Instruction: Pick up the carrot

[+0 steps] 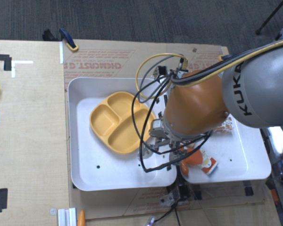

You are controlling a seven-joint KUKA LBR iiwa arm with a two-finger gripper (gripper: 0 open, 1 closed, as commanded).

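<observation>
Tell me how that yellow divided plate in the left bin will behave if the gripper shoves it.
The yellow divided plate looks like rigid moulded plastic, so it would likely slide whole rather than bend. It lies flat and shallow on the left bin's smooth white floor, so tipping seems unlikely; skidding or spinning seems more likely. It probably weighs little for its size.

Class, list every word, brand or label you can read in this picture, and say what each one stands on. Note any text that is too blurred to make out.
"KUKA", in black letters on the grey arm, readable only in part as it runs off the curve.
Red print on the cardboard sheet behind the bins: mirrored or upside down, too blurred to read.
Red and white packet in the right bin: print too small to read.
</observation>
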